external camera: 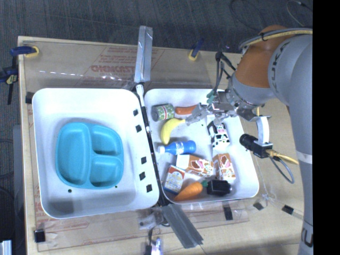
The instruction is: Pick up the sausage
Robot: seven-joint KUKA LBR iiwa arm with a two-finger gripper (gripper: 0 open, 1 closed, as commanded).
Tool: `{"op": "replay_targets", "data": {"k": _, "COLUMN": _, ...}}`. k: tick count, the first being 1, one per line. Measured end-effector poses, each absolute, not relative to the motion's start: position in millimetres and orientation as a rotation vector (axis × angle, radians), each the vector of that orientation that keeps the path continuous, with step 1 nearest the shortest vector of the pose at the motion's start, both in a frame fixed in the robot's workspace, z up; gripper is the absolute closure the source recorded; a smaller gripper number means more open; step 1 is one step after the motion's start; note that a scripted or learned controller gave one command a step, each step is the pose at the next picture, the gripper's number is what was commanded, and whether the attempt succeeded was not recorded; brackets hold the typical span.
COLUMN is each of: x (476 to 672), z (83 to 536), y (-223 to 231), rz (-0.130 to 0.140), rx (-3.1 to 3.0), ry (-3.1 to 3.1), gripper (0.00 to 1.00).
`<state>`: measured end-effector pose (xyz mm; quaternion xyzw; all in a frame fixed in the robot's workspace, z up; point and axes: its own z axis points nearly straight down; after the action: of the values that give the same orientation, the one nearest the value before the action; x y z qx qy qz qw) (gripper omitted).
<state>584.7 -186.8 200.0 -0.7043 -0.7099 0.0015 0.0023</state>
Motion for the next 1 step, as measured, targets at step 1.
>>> {"op": "replay_targets", "data": {"k": 1, "x": 622.3, "z": 158.9, "y": -208.8, "rz": 0.005, "rx": -2.21, "ry": -2.23, "gripper": 0.0}}
